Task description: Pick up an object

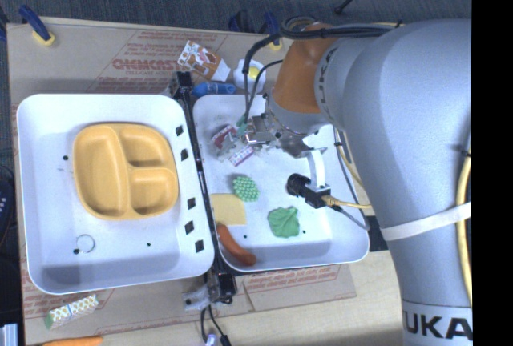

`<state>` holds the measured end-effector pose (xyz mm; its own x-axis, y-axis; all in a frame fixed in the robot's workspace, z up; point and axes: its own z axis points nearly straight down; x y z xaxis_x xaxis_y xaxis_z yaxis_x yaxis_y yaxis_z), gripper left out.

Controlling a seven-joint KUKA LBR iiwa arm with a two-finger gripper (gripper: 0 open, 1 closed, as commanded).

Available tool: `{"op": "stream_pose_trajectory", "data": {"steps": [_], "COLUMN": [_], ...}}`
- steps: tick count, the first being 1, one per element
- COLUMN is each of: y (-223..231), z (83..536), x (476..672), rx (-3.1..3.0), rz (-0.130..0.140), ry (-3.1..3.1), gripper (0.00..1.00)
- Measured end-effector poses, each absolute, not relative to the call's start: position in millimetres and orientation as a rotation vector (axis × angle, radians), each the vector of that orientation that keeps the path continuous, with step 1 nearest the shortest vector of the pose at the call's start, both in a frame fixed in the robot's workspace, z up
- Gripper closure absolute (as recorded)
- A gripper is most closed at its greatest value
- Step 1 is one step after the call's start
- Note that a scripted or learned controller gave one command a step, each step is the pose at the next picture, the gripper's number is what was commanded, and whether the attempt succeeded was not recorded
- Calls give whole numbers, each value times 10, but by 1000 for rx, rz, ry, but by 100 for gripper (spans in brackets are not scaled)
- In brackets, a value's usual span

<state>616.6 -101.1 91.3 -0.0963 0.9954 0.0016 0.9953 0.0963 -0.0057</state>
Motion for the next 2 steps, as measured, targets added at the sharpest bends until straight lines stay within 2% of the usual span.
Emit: {"op": "stream_pose_trajectory", "data": {"steps": [1,2], "y": [-1007,-655], "z": [1016,1928], "x": [6170,6527], "rx": [-2103,-2210], "rz": [6,1], "ry": [-2326,-2232], "gripper": [100,100]}}
